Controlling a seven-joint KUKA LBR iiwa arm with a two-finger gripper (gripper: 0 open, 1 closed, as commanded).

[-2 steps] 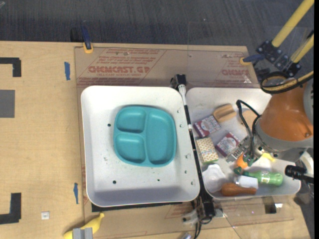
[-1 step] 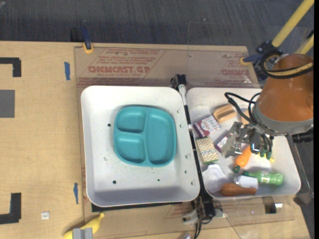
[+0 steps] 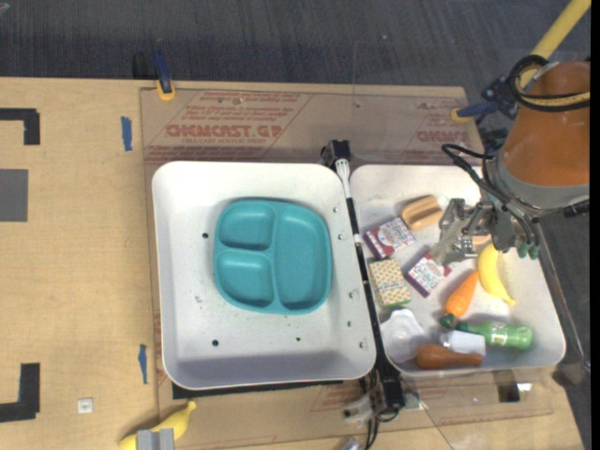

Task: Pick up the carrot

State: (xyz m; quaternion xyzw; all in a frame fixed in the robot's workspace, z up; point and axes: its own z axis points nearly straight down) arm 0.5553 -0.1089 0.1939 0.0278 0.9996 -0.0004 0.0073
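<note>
Gripper (image 3: 454,239) seemingly empty above carrot (image 3: 460,294).

You have one fixed camera above the bench (image 3: 75,251), looking down at a slant and far enough off to take in both white bins: the left bin (image 3: 178,279) near centre, the right bin (image 3: 544,336) toward 3 o'clock. The arm (image 3: 553,129) enters from 2 o'clock.

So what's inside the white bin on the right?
The right bin holds a carrot, a banana, a green bottle, a bread roll, small packets and a sausage. The arm hides its far right corner.
</note>
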